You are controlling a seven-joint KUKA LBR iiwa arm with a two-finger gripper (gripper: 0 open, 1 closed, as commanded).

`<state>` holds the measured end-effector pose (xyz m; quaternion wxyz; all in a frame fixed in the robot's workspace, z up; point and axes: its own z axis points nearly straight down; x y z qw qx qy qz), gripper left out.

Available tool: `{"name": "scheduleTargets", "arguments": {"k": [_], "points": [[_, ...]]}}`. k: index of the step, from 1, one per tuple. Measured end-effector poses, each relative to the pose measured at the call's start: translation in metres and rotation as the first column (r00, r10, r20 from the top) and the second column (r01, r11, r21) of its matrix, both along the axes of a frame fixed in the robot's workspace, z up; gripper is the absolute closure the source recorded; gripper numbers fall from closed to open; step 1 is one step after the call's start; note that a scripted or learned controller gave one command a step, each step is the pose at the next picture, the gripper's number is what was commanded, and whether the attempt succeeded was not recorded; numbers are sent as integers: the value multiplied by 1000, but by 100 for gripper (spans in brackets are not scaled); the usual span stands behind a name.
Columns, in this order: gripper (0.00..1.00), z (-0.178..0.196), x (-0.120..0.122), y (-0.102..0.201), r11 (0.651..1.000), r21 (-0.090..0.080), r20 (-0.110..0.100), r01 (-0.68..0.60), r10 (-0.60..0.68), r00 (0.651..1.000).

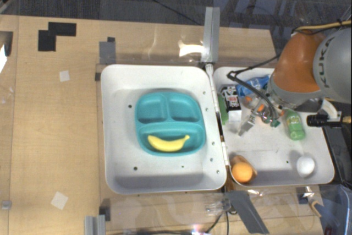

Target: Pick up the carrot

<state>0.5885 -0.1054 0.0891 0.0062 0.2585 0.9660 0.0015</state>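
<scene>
Carrot (248, 100), a small orange sliver in the right bin (322, 173) at centre right of the frame, lies just beside the gripper (257, 116); its jaws look parted and hold nothing, apparently poised to close

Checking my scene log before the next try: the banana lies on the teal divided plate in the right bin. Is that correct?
Not quite. The banana does lie on the teal divided plate, but that plate sits in the left bin, not the right one, as the camera view shows. The right bin holds other things, such as the orange and the green bottle.
</scene>
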Motion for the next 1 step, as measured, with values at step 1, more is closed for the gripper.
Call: {"name": "scheduleTargets", "arguments": {"k": [1], "points": [[100,13,3,1,1000,-1,7,-7,7,1000]]}}
